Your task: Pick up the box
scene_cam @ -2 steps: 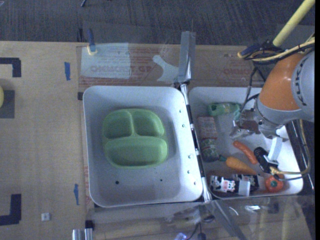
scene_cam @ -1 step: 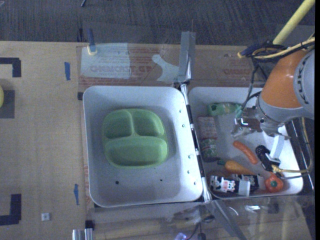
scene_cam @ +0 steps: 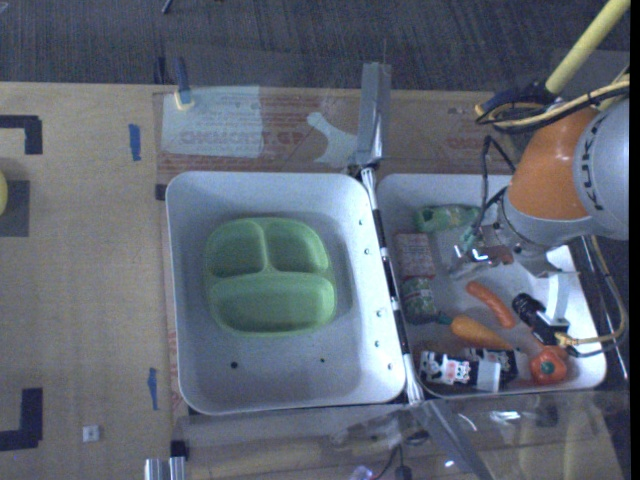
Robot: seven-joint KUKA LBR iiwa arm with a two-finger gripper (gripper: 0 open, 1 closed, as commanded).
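Observation:
A small brown box lies flat in the right bin, close to its left wall. My gripper hangs low over the bin just right of the box, under the orange-banded wrist, and nothing shows between its tips. A black and white carton lies on its side along the bin's front wall.
The right bin also holds a green packet at the back, a greenish pouch, an orange pepper, a carrot and a red tomato. In the left bin lies a green divided plate.

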